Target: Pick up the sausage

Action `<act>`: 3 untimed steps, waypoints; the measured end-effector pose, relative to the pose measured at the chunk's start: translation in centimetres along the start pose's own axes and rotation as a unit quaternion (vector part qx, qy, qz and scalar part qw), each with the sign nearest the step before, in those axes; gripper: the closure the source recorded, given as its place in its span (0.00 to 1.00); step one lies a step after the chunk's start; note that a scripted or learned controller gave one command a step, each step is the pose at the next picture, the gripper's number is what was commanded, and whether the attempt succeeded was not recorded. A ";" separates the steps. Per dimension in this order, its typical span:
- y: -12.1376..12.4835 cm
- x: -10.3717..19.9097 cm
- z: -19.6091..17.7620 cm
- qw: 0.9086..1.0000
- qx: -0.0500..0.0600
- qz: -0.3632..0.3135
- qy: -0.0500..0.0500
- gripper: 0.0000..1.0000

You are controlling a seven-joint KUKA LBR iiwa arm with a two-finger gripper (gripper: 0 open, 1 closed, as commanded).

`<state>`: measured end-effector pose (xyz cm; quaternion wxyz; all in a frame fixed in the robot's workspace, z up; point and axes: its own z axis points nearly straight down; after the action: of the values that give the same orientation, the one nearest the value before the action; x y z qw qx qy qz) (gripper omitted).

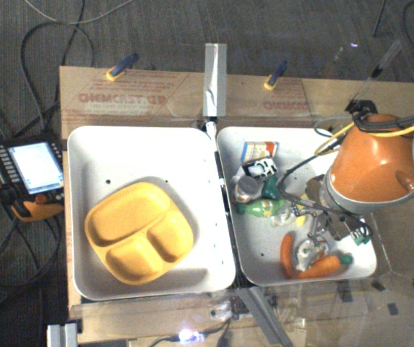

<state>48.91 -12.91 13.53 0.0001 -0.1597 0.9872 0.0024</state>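
The sausage [287, 253], a short red-brown link, lies upright in the picture near the front edge of the right bin [369, 266]. My gripper [311, 250] hangs low just to its right, under the orange wrist band [373, 166]. It sits between the sausage and an orange carrot [321, 267] with a green tip, and seems to touch the carrot's upper side. The arm's body hides part of the bin's right half.
Further back in the right bin lie a green bottle [261, 208], a small can [246, 187], a black-and-white item [262, 168] and a white carton [258, 150]. A yellow divided plate [140, 230] rests in the left bin [84, 150]. A teach pendant [29, 168] sits off the bench, left.
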 end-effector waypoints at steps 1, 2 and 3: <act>-7.8 -5.8 1.6 1.000 0.000 -0.026 -0.001 0.00; -3.5 -1.2 4.6 0.995 0.006 -0.098 -0.008 0.00; -3.2 -0.3 4.4 0.993 0.008 -0.120 -0.012 0.00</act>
<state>50.22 -15.79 9.12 0.0136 -0.2769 0.9608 -0.0040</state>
